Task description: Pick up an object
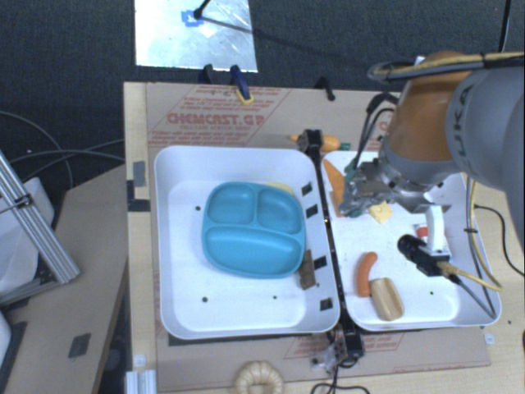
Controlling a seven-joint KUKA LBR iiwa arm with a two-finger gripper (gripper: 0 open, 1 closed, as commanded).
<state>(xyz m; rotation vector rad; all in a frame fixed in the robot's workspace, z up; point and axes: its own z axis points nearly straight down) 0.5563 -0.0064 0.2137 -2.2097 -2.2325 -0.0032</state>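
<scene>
Pickings for this task all sit in the bin (426, 302) on the view's right, and you have 5 small pieces to choose from there. Closest to the tool (354, 201) are an orange carrot-like piece (334, 183), lying lengthwise along the divider wall, and a yellow wedge (381, 213) just beside the tool on its other side. The tool hangs low between those 2, over the upper part of the bin, so I judge one of them to be the target; which one, you cannot tell from this angle. You also cannot tell whether the tool is released or clenched, because the bulk of the arm (492, 130) covers it from above, and nothing can be seen held in it.

Nearer the front wall lie a reddish sausage (366, 273) and a tan bread roll (387, 298), close together and well apart from the tool. A small red piece (422, 231) shows toward the view's right.

The other bin (176, 220) holds a blue divided plate (253, 228) in its middle and a small brown piece (308, 271) against the divider. Both bins rest on a cardboard sheet (221, 109) on the desk (90, 220).

Expect trouble with the carrot-like piece: it lies close to the wall, which probably leaves little room on that side for a grasp.
</scene>
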